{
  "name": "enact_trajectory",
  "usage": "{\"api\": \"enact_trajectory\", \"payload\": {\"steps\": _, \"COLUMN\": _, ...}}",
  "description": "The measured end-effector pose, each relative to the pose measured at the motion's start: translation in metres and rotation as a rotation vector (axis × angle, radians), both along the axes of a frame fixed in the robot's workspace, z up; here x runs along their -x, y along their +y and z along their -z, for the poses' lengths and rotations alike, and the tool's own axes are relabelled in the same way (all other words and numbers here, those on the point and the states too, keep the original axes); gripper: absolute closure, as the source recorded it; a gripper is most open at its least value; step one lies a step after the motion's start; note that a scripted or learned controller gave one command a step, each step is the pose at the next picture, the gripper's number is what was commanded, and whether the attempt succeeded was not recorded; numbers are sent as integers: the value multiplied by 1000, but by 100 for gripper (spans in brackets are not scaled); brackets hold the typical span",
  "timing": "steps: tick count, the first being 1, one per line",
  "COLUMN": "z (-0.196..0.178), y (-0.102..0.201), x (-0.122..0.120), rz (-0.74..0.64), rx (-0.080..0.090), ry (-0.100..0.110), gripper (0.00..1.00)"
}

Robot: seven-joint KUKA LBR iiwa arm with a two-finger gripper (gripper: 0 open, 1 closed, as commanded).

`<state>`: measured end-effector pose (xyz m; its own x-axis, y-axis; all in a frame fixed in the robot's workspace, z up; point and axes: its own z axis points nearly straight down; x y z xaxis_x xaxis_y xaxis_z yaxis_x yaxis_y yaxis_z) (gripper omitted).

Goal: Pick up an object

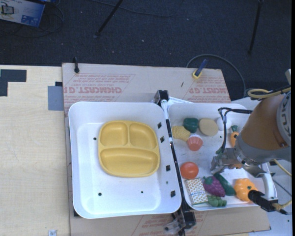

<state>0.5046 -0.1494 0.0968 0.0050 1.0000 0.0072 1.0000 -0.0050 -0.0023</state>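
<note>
The right bin holds several toy foods: a green piece, a beige round piece, a yellow piece, a pink-red ball, a red tomato, a checkered packet, purple grapes, a dark green vegetable and an orange pumpkin-like piece. My gripper reaches down into this bin from the right, just above the grapes and right of the tomato. The wrist hides its fingers.
The left bin holds a yellow divided plate. A small orange piece lies by the arm at the right bin's far side. Cardboard lies under both bins, and a black divider bar runs between them.
</note>
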Motion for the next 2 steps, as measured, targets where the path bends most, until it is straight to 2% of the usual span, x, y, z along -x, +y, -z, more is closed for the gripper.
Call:
{"api": "enact_trajectory", "payload": {"steps": 1, "z": 0, "y": 0, "x": 0, "rz": 0, "rx": 0, "ry": 0, "gripper": 0}}
{"api": "enact_trajectory", "payload": {"steps": 2, "z": 8, "y": 18, "x": 26, "rz": 2, "rx": 12, "ry": -11, "gripper": 0}}
